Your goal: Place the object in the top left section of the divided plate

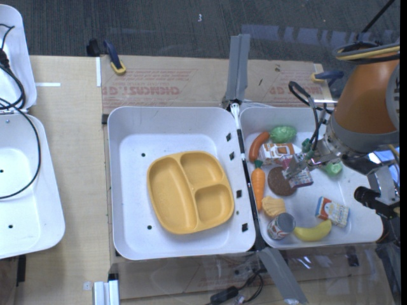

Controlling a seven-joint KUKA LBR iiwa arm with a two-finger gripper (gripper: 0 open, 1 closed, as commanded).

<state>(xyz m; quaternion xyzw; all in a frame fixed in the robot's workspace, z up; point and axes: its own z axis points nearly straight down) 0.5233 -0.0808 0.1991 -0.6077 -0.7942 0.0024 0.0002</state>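
The yellow divided plate (166, 218) lies in the left bin (127, 170); it has one long section on its left and two smaller ones on its right, all bare. My gripper (297, 168) is low in the right bin (362, 224), over a small grey packet (303, 178) and the edge of a brown disc (278, 182). Around it lie an orange carrot (257, 184), a red sausage (258, 143), a white and orange carton (278, 151) and a green leafy piece (283, 133). Whether anything is held is hidden by the wrist.
Nearer the front of the right bin lie a banana (313, 232), a can (281, 225), a yellow wedge (273, 206) and a small printed box (333, 211). A small green piece (333, 167) sits under the arm. A grey divider post (238, 68) stands between the bins.
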